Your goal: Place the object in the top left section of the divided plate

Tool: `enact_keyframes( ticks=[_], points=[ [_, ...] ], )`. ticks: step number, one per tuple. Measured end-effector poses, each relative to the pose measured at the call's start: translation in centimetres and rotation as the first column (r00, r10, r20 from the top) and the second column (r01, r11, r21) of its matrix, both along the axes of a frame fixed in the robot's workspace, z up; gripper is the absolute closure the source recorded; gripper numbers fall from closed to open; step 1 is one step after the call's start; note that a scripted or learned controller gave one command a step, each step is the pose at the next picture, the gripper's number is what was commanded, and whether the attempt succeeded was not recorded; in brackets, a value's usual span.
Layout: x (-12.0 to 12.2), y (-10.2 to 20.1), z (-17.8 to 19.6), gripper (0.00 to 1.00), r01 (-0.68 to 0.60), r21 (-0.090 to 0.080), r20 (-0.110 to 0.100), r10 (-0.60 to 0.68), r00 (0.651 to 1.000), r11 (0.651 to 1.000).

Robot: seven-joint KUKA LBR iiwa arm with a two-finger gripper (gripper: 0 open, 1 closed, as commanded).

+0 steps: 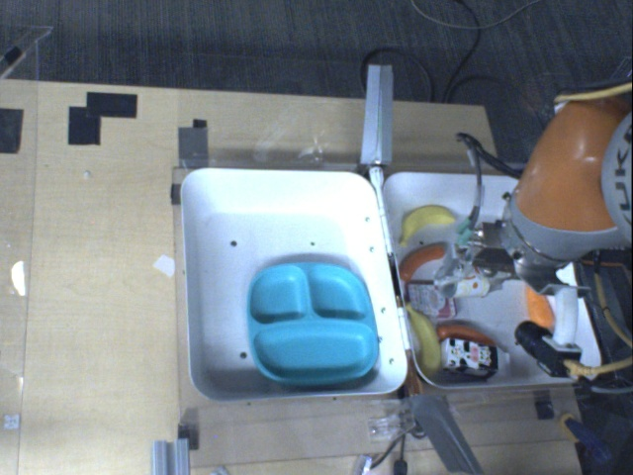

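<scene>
Pincer (457, 277) low in right bin (495, 184) among clutter, grip state unreadable. Plate (313, 323) well left of pincer, in left bin (218, 265).

Divided plate (313, 323): blue, three sections, lying flat in the left bin toward 6 o'clock, two small compartments at 12 o'clock, one long compartment at 6 o'clock. Object: cannot be identified.

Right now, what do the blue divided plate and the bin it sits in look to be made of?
The divided plate looks like moulded plastic: even light blue colour, rounded section walls, a soft sheen. The left bin looks like white plastic or coated metal, smooth and semi-matte, with rounded corners; the view leaves that open.
</scene>
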State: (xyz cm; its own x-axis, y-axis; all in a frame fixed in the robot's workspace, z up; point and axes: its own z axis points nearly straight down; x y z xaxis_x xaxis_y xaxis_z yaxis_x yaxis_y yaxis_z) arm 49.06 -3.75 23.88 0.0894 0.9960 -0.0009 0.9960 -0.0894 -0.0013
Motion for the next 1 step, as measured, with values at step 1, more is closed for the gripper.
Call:
enact_keyframes(
  ticks=[1],
  points=[
    [-0.29,-0.87,-5.74,1.0,-0.07,0.001,-0.001,0.07,0.998,0.998]
  ],
)
